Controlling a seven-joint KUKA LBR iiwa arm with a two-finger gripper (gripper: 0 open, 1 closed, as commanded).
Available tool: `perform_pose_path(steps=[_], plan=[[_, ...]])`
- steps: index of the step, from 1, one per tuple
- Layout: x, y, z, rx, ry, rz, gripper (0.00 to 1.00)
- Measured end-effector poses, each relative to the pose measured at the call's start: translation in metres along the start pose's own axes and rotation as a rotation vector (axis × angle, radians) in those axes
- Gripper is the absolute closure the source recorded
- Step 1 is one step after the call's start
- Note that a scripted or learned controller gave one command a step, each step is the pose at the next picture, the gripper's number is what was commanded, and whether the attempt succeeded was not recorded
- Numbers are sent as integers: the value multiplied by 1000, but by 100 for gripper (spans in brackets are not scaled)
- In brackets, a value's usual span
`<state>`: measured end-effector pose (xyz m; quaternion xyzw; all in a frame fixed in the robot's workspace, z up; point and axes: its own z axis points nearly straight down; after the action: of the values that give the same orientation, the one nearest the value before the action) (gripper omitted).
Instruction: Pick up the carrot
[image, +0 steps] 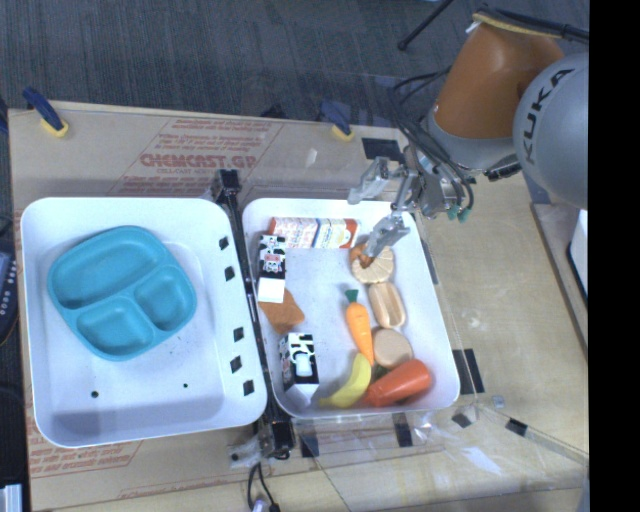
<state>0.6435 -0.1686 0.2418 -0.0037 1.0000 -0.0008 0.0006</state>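
1. Gripper (385, 238) hangs over the far right corner of the right bin (440, 330), above a round tan cookie (372, 264); whether it is released or clenched, I cannot tell.
2. Carrot (359, 330) lies near the middle of the right bin, green top toward the far edge, free of the gripper and well short of it.
3. Touching or just beside the carrot: a bun (386, 304) on its right, a tan round piece (392, 348) below that, a banana (347, 385) at its tip.
4. Red pepper (402, 382) lies along the near right corner.
5. Milk cartons (272, 255) (300, 359) stand along the left wall, a brown wedge (283, 313) between them; a striped box (312, 232) lies at the far edge.
6. Left bin (60, 400) holds a blue divided plate (121, 291) toward its far left.
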Motion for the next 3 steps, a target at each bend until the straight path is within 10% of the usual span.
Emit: perform_pose_path(steps=[1, 2, 3], plan=[[89, -7, 134, -7, 15, -63, 0], [122, 11, 150, -3, 2, -210, 0], [120, 13, 139, -2, -1, -219, 100]])
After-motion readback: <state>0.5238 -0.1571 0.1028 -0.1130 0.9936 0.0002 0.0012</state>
